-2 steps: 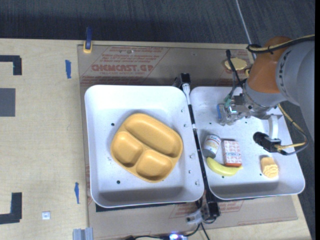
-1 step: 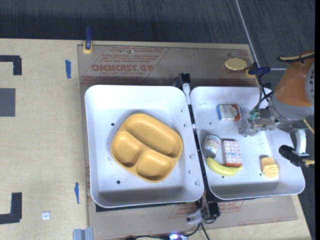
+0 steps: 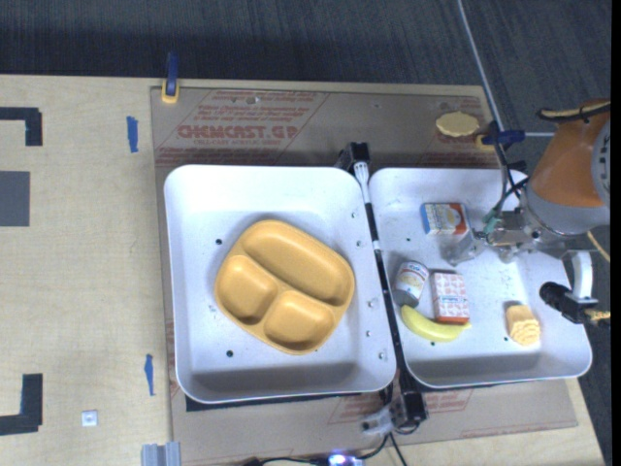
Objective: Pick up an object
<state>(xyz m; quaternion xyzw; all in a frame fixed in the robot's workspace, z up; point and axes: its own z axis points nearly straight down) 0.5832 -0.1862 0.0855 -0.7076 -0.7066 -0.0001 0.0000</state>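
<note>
The right bin [image 3: 553, 362] holds several small items. A white carton with orange and blue print [image 3: 443, 217] lies near its back. A small can [image 3: 411, 282] stands by the left wall, with a red and white box [image 3: 449, 296] next to it. A yellow banana [image 3: 434, 325] lies in front of those two, and a yellow ridged piece [image 3: 524, 323] sits at the front right. My gripper [image 3: 464, 248] hangs low over the bin's middle, just right of the carton and above the red box, touching none of them as far as I can see.
In the left bin [image 3: 189, 260] lies a large yellow divided plate [image 3: 283, 284], upside down. A black clamp [image 3: 357, 155] sits at the back of the seam between the bins. The arm's orange band [image 3: 568, 168] and cables overhang the right bin's right side.
</note>
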